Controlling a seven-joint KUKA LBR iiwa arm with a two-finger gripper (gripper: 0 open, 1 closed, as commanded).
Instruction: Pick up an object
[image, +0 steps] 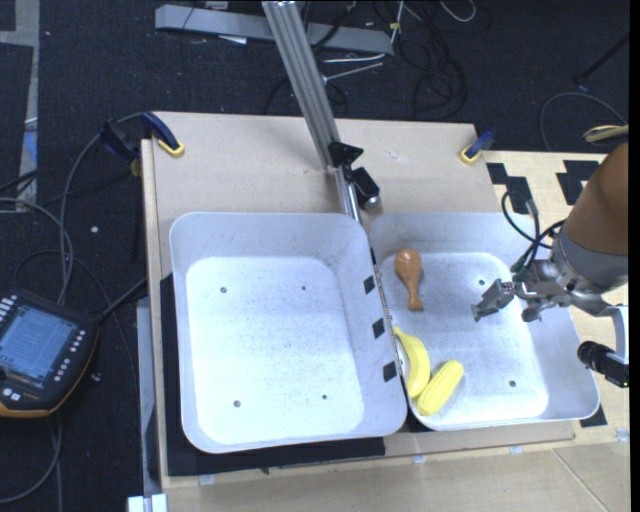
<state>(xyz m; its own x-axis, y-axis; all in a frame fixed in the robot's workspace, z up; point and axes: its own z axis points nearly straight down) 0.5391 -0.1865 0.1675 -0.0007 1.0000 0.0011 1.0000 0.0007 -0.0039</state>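
In the right bin (520, 400) lie three objects. A brown pear-shaped toy (409, 276) rests near the bin's upper left. A yellow banana (413, 361) lies along the left wall, and a yellow corn-like piece (440, 387) sits just right of it. My gripper (508, 300) hangs over the bin's right half, well right of the brown toy and above the bare floor. Its fingers (490, 299) look spread with nothing between them.
The left bin (200, 250) adjoins the right one along a shared wall with black clips (378, 325). A slanted metal bar (315, 100) runs from the top down to the bins' junction. A pendant (35, 350) lies off the bench's left side.
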